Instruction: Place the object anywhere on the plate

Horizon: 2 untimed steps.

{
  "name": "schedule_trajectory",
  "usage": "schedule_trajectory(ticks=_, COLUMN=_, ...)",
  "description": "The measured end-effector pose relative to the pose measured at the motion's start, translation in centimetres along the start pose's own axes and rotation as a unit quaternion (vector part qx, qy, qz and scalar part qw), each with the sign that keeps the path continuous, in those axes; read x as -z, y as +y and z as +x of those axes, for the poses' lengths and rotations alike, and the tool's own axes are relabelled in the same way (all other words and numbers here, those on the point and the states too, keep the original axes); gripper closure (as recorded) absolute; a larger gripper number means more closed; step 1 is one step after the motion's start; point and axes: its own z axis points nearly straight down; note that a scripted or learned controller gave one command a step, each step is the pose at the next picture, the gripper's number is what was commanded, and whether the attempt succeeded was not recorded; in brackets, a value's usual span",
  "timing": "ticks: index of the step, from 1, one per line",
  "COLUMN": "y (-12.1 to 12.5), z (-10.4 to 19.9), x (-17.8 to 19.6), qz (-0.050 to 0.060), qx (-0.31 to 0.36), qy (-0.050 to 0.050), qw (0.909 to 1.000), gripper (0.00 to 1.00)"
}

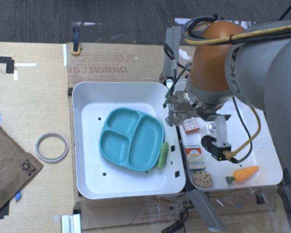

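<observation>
Wooden bench; left bin holds teal plate.

plate: teal, plain, left of the gripper
green piece: light green, against the plate's edge
bins: white, with small dark dots
carrot: orange with a green tip
cookie: tan with dark specks
small packet: red and white
carton: white, red and orange print
tape ring: pale grey
tabletop: light wood
</observation>
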Motion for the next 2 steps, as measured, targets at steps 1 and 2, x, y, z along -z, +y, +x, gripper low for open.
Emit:
schedule_trajectory(ticks=1, y=-4.9, z=-10.5, x=-2.1, qz=-0.001, qx=-0.03, qy=0.002, qw=0.9995, gripper=1.0)
schedule_trajectory(ticks=2, y=-6.4, z=-16.7, x=10.8, qz=-0.003, qx=0.111, qy=0.001, qw=0.9938, gripper=1.0)
